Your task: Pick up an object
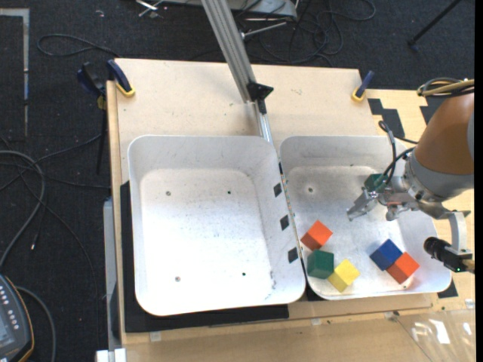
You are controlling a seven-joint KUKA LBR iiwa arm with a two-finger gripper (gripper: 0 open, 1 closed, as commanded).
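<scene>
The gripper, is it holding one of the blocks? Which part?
Nothing is held. The gripper hangs above bare bin floor, and the orange block and blue block lie apart from it.

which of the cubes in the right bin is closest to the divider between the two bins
The orange cube, highest in the left cluster. It sits nearest the divider; the green cube lies slightly farther right, then the yellow cube, while the blue cube and red-orange cube sit far right.

On the surface (196,104) in front of you, two bins sit side by side, and the right bin (332,157) holds five blocks (321,263) along its near edge, with the gripper (375,202) just behind them.
</scene>
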